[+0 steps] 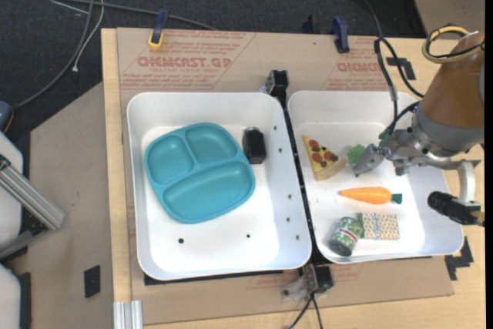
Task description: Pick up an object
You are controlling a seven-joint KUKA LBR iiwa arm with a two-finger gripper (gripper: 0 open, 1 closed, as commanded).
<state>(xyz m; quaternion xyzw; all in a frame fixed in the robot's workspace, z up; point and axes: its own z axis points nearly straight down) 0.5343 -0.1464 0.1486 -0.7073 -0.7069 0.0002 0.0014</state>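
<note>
- Nearest the camera, at the bottom of the frame, the front edge of the cardboard sheet (pixel 231 293) is seen, with a black clip (pixel 312 281) fixed where the two bins meet.
- The right bin (pixel 439 243) is placed in the right half of the frame, and the left bin (pixel 146 243) just beside it in the centre.
- In the lower part of the right bin, a green can (pixel 346 234) is laid on its side, touching a small patterned packet (pixel 380 226) to its right.
- Above these, an orange carrot (pixel 368 196) with a green end is laid level across the bin floor.
- A pizza slice (pixel 321 157) is set at the upper left of the right bin, close to the wall.
- A small green item (pixel 357 156) is found just right of the pizza slice; its kind cannot be told.
- The gripper (pixel 373 159) is lowered beside that green item, at the end of the grey arm with its orange band (pixel 454 85) at the right of the frame; whether the tips are apart or together cannot be told, and nothing is seen held.
- In the left bin, a blue divided plate (pixel 200 171) is laid, with a black object (pixel 254 145) just beside its upper right rim.
- Two blue clamps (pixel 159 27) (pixel 340 33) are fixed on the far edge of the cardboard.
</note>
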